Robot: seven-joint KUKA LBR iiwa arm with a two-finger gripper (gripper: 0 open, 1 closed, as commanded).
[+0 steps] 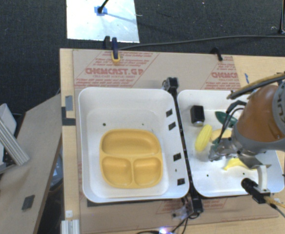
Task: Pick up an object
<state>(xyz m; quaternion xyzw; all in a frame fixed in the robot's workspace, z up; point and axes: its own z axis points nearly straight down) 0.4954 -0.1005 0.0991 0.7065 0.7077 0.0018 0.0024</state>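
In the right bin (201,186) lie a yellow corn cob (203,137), a small black block (197,114), a green item (222,116) partly hidden by the arm, and a yellow piece (234,164) poking out under the wrist. My gripper (217,153) hangs low over the bin's middle, just right of the corn cob and left of the yellow piece. The grey and orange arm covers the right part of that bin.
The left bin (91,130) holds a yellow divided tray (130,158). A raised divider with black clips (177,130) separates the two bins. A clamp (114,48) and cables sit at the bench's far edge.
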